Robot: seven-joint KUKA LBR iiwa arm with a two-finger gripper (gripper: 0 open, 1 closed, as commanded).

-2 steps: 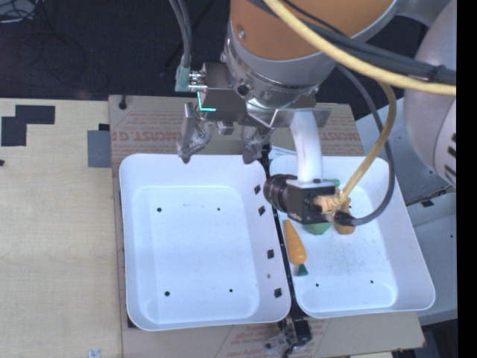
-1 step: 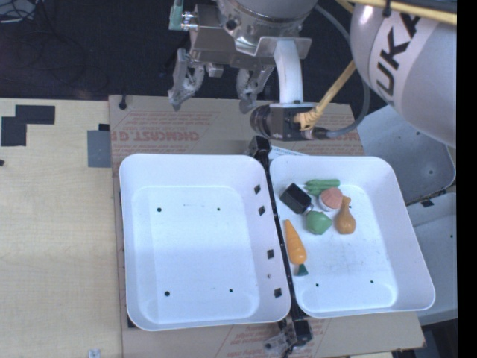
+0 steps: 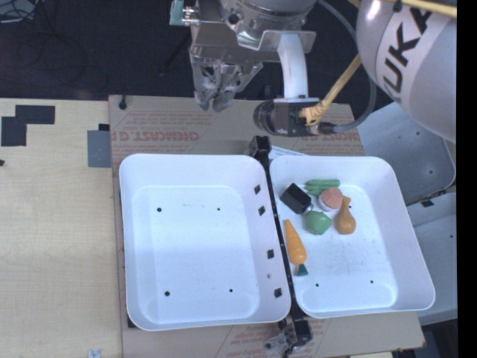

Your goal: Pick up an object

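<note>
My gripper [image 3: 218, 98] hangs high above the bench, over the cardboard behind the left bin [image 3: 141, 171], with its fingers close together and nothing between them. The objects all lie in the right bin [image 3: 406, 215]: an orange carrot [image 3: 295, 245] by the divider, a black block [image 3: 296, 198], a green pod [image 3: 322, 186], a pink round piece [image 3: 332, 198], a green lump [image 3: 318, 222] and a tan pear-shaped piece [image 3: 344, 218]. The gripper is well up and to the left of this cluster.
A black clip strip [image 3: 270, 222] joins the two bins along the middle. Brown cardboard [image 3: 156, 129] lies under the bins. The arm's grey body [image 3: 410, 43] fills the upper right, with a yellow cable [image 3: 339, 88] and a black fitting [image 3: 279, 118] behind the right bin.
</note>
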